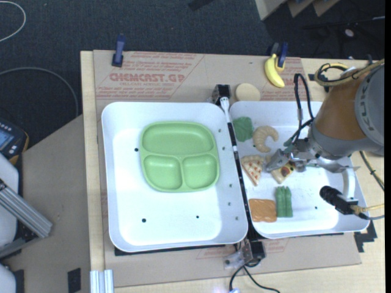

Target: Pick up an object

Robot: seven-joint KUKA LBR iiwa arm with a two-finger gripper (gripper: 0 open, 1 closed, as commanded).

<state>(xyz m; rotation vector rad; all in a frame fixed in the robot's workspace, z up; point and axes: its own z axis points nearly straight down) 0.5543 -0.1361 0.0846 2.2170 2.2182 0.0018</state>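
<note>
The right bin [348, 220] holds several toy foods: a green piece [244, 127], a tan croissant [264, 137], a pizza slice [252, 169], an orange toast [263, 209] and a green ribbed piece [283, 201]. My gripper [280, 162] is low in this bin, between the croissant and the green ribbed piece. A small tan and red piece [281, 173] lies right at its tip, partly hidden by it. The grey arm with its orange band [339, 112] comes in from the right.
The left bin [122, 212] holds a green divided plate [180, 155]. A banana [274, 72] and a round tan piece [247, 92] lie on the board behind the right bin. Black cables [300, 102] hang by the arm.
</note>
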